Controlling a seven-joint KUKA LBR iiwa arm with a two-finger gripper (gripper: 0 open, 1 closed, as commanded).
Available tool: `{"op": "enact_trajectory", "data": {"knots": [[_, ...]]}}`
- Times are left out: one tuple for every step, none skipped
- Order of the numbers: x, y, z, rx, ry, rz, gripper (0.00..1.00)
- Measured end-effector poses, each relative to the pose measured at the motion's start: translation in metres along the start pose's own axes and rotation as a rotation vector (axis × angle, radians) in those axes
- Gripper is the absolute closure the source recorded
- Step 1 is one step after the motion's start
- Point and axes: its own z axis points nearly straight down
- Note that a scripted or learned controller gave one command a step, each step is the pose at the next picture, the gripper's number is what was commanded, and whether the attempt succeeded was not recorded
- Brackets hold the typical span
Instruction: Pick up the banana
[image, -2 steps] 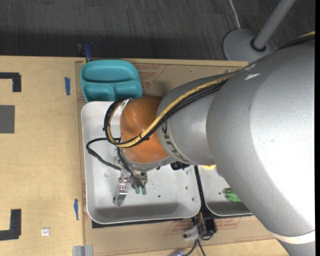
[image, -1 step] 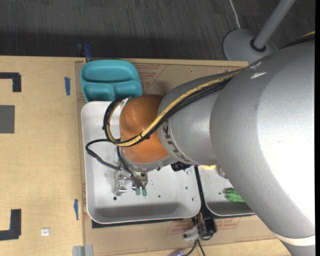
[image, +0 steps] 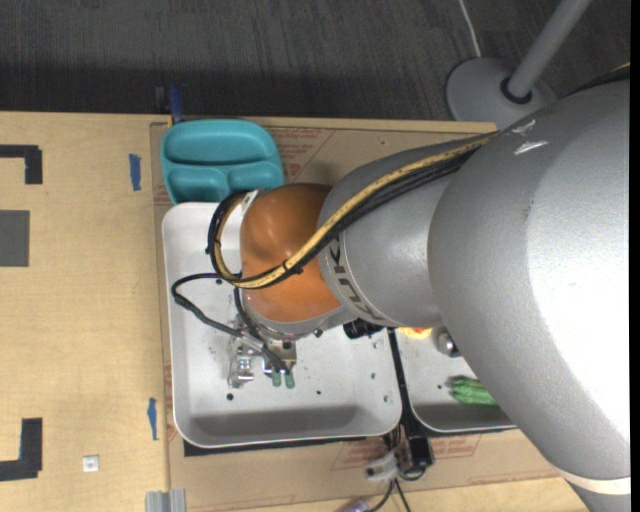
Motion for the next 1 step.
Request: {"op": "enact_trajectory", "data": {"knots": [[-0.0007,0.0006,-0.0103,-0.003,-0.004,0.0,1.0]]}}
